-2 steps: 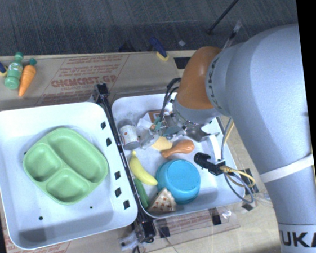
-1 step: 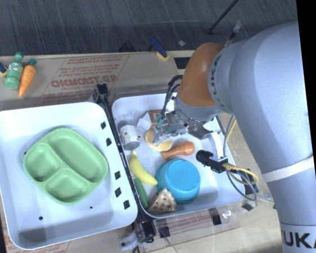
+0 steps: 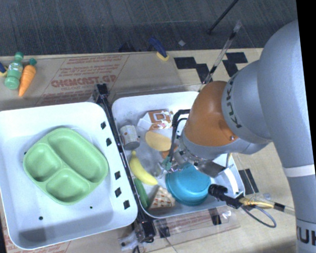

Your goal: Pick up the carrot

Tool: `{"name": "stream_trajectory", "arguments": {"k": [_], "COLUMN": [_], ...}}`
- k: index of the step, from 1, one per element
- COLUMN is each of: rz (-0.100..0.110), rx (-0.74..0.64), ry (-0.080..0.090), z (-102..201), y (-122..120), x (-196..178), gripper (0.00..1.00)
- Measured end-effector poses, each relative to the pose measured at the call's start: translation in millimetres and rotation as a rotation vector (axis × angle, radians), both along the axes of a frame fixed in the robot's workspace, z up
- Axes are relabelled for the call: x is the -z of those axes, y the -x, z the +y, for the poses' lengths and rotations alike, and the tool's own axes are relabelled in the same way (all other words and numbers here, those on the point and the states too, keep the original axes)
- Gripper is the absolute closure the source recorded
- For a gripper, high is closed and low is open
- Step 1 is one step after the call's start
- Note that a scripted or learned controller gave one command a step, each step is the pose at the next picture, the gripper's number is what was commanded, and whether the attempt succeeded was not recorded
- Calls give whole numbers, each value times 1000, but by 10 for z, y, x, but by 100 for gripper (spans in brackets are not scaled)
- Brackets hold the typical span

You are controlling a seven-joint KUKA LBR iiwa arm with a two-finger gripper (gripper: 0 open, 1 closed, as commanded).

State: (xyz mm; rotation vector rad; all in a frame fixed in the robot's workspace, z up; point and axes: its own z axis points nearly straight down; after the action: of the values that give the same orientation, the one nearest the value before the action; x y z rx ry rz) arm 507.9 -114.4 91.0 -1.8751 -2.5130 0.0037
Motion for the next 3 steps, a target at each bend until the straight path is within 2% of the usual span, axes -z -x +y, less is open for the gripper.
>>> {"name": "stream_trajectory", "arguments": {"k": [1,2,3], "rz": [-5,0,31], "rx": [4,237,281], "ry": [6,4,4], "z": [-32,-100,-359], "y": [-10,-800,-1344], "x": [-14,-10,23], "gripper": [0,0,0]}}
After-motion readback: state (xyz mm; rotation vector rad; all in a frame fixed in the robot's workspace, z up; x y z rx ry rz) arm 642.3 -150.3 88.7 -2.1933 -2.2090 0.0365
